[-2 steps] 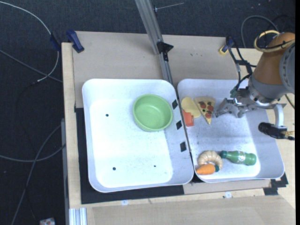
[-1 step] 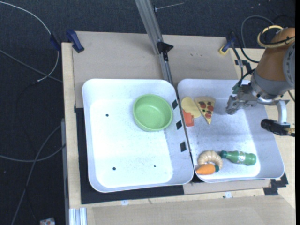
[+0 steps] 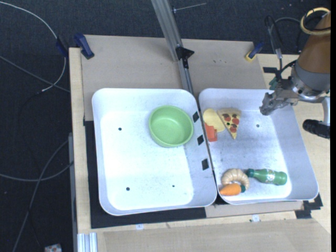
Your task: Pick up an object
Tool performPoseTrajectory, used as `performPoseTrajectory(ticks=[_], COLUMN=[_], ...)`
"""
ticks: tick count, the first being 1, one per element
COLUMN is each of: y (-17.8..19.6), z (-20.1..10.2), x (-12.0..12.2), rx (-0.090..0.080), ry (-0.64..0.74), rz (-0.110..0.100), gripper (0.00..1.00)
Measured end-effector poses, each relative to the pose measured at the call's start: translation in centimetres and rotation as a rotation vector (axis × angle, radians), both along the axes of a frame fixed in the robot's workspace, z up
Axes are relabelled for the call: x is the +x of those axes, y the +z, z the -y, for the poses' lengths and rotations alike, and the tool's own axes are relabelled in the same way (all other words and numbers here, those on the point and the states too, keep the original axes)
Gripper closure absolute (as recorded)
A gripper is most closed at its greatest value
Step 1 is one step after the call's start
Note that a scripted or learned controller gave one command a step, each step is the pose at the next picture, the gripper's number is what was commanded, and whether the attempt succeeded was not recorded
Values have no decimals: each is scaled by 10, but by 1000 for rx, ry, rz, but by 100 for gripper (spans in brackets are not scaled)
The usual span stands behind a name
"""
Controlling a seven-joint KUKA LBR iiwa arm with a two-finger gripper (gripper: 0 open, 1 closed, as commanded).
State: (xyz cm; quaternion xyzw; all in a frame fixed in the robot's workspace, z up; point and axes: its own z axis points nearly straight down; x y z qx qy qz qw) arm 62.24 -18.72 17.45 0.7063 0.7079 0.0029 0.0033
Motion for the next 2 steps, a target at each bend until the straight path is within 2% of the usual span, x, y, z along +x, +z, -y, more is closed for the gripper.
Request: performPoseTrajectory(ticks=[1,2], y=[64,47], z=[8,8], x=[1,1], rx=[-1,3], ry=[-1,-1], rz=[0,-15], gripper=[100,100])
